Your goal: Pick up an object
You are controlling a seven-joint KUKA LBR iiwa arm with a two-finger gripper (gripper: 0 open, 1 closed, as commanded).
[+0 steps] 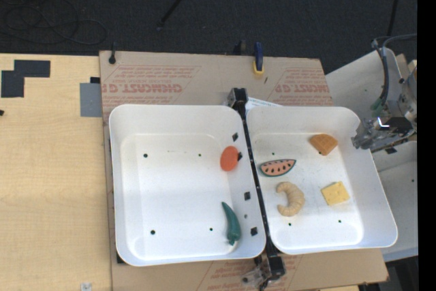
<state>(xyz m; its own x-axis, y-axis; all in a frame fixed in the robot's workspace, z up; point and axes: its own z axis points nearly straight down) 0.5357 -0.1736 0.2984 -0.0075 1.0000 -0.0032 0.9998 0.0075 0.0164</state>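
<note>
1. Nothing picked yet: every object lies in a bin, so by my reckoning the whole pick is still ahead.
2. The gripper (pixel 373 135) hovers at the right bin's (pixel 368 232) right rim, well off the toys; its grip I cannot tell.
3. Right bin: bread piece (pixel 323 143) far, watermelon slice (pixel 277 167), croissant (pixel 291 199), cheese cube (pixel 334 193).
4. Left bin (pixel 122 180): orange fruit (pixel 230 159), green pepper (pixel 231 222) near.

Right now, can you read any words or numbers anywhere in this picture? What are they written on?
Red print on the cardboard sheet under the bins: it repeats in two places, but appears upside down and too blurred to read for certain.
Toy food and white bins: no words or numbers visible.
</note>
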